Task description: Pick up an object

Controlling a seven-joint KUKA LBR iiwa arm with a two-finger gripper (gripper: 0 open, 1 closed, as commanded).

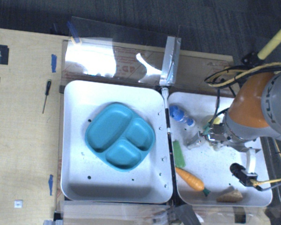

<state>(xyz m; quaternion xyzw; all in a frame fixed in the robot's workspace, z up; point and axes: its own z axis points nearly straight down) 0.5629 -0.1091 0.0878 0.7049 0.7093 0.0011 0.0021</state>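
In the right bin (pixel 251 194) my gripper (pixel 193 139) hangs low over the left half, reaching in from the right under the orange-banded wrist. A small blue object (pixel 178 113) lies just up and left of it, near the bin's back left corner. A green strip (pixel 178 154) lies along the left wall, just below and left of the gripper. An orange carrot (pixel 189 178) rests at the front left, and a brown lump (pixel 230 195) sits near the front wall on the right. I see nothing gripped.
The left bin (pixel 75 177) holds a blue divided plate (pixel 121 135) in its middle. A raised divider (pixel 168 152) separates the two bins. Clear plastic sheeting (pixel 111 59) stands behind the bins.
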